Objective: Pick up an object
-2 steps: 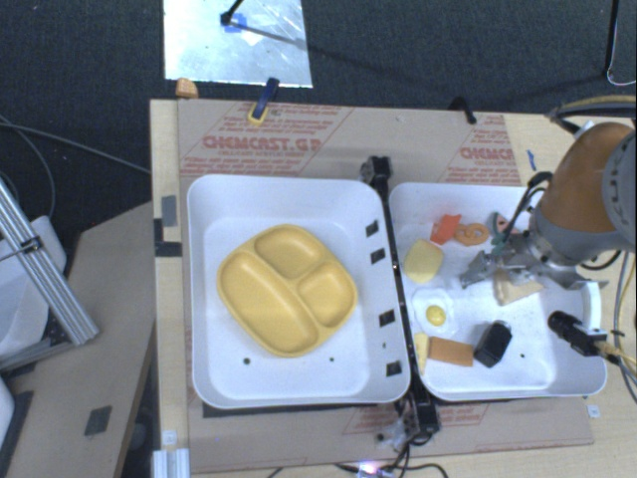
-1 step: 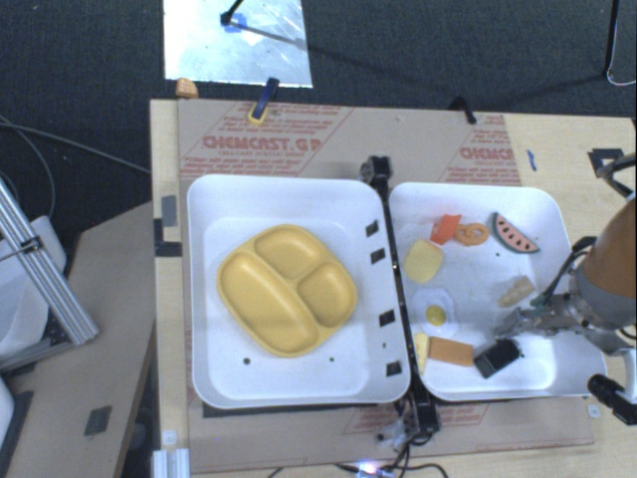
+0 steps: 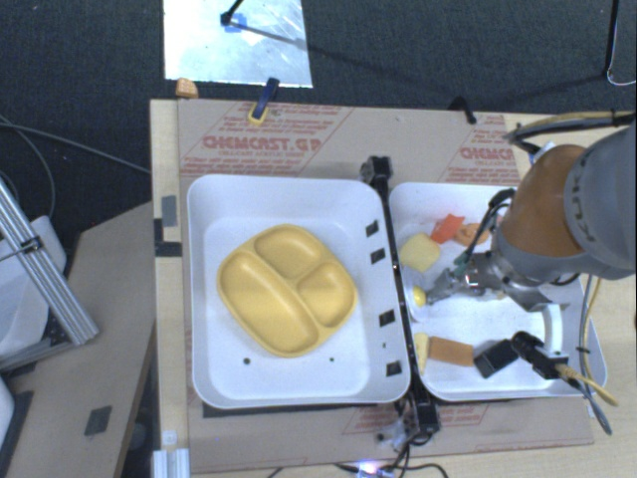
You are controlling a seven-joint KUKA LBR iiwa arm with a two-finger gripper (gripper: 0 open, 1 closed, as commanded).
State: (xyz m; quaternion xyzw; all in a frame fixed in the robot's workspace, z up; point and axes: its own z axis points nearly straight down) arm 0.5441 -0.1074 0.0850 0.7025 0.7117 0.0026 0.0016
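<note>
Camera view: arm reaching low into the right bin (image 3: 453,195) on the desk (image 3: 299,145).
Its orange-banded wrist slants down leftward, the tool (image 3: 436,289) tipped toward a small yellow piece (image 3: 419,297) just beside it (spread or pressed together, I cannot tell). A pale yellow block (image 3: 420,253) lies near, and a yellow plate (image 3: 287,289) sits in the left bin (image 3: 214,267).

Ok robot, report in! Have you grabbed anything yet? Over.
Gripper low in right shallow white bin, no grasp visible. Small yellow object just beside it. Pale yellow block and orange piece close by, crowding approach.
</note>
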